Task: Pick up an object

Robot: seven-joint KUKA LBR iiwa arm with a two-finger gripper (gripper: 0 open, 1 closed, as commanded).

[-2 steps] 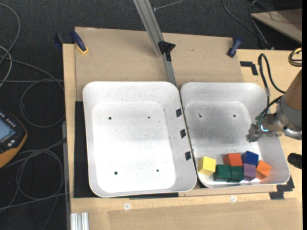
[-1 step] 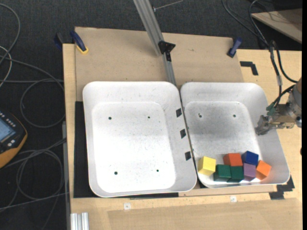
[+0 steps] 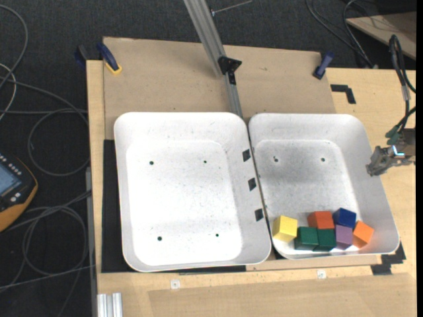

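- Dark carpet strewn with black cables surrounds a pale wooden bench (image 3: 198,71), blue clamps at its far corners.
- Two white bins sit side by side; the left bin (image 3: 182,127) lies just beside the right bin (image 3: 310,127), small black clips between them.
- A metal pole (image 3: 211,38) slants down to the bench just behind the right bin's far left corner.
- Coloured blocks huddle in the right bin's near corner: yellow block (image 3: 285,227), green block (image 3: 315,238), red block (image 3: 322,220), blue block (image 3: 344,216), purple block (image 3: 344,234), orange block (image 3: 363,232).
- The gripper (image 3: 383,160) hangs just outside the right bin's right rim, well apart from the blocks; whether it is open I cannot tell.
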